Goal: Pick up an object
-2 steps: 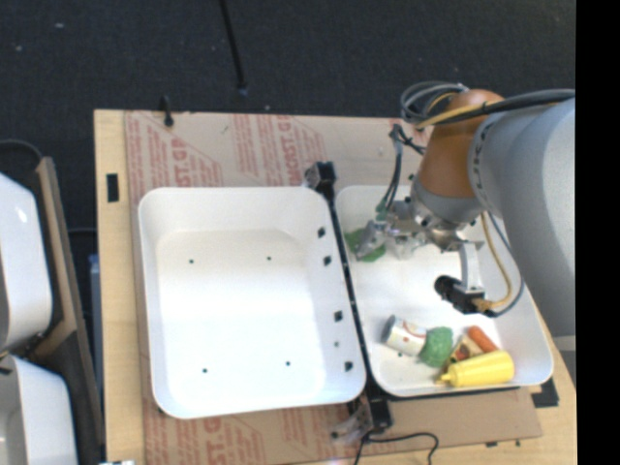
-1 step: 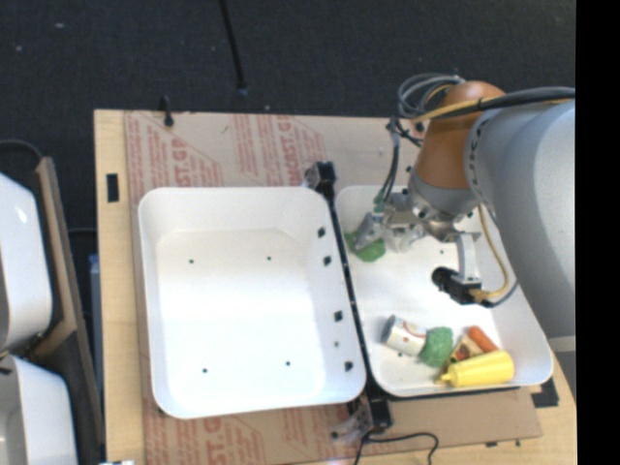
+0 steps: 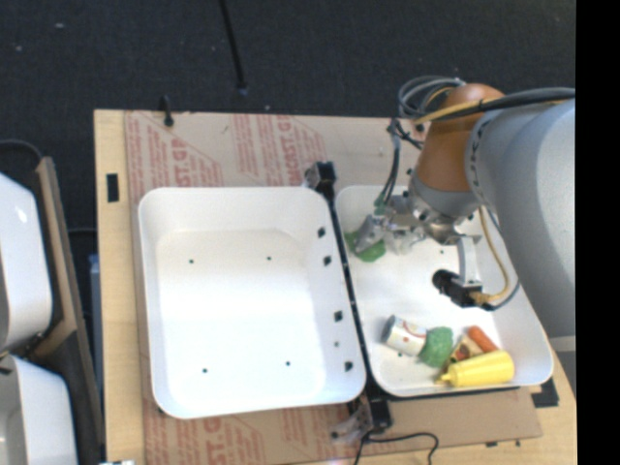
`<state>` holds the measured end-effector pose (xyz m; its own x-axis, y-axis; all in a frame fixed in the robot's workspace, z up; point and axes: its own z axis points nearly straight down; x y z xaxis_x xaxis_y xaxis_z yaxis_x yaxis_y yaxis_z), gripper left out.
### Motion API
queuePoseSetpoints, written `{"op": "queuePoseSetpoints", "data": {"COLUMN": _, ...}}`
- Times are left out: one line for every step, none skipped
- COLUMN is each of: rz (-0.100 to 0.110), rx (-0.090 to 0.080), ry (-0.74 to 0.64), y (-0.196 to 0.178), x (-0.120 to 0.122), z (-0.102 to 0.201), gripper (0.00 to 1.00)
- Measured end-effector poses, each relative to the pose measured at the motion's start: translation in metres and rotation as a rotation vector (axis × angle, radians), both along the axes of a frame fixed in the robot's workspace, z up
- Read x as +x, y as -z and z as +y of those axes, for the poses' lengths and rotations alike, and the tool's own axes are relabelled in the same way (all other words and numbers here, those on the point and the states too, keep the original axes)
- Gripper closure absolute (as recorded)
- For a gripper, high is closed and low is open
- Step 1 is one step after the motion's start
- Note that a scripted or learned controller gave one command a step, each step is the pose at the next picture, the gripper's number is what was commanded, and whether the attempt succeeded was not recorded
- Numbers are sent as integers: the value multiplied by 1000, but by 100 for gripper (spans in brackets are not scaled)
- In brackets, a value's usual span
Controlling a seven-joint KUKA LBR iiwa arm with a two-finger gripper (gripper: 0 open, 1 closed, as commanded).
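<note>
Yellow bottle point(image 3: 480, 369) lies at the right bin's point(image 3: 504, 303) front edge while the pincer point(image 3: 380, 232), fingers' state unclear, reaches a green object point(image 3: 369, 251), apparently needing to close then lift.

A dark speckled floor point(image 3: 291, 37) is seen beyond the bench point(image 3: 223, 143); white furniture point(image 3: 19, 260) stands left.

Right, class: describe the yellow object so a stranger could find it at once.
Start at the right-hand bin, the one the arm reaches into. Go to its near corner, where small items lie in a cluster. The yellow object lies nearest the rim, long and bottle-like, the one yellow thing beside a green lump and an orange piece.
</note>
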<state>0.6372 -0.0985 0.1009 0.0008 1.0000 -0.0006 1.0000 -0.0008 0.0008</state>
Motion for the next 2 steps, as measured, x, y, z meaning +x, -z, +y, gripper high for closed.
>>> {"op": "queuePoseSetpoints", "data": {"rz": 0, "rx": 0, "ry": -1, "y": 0, "x": 6, "z": -2, "gripper": 0}}
{"op": "queuePoseSetpoints", "data": {"rz": 1, "rx": 0, "ry": 0, "y": 0, "x": -6, "z": 0, "gripper": 0}}
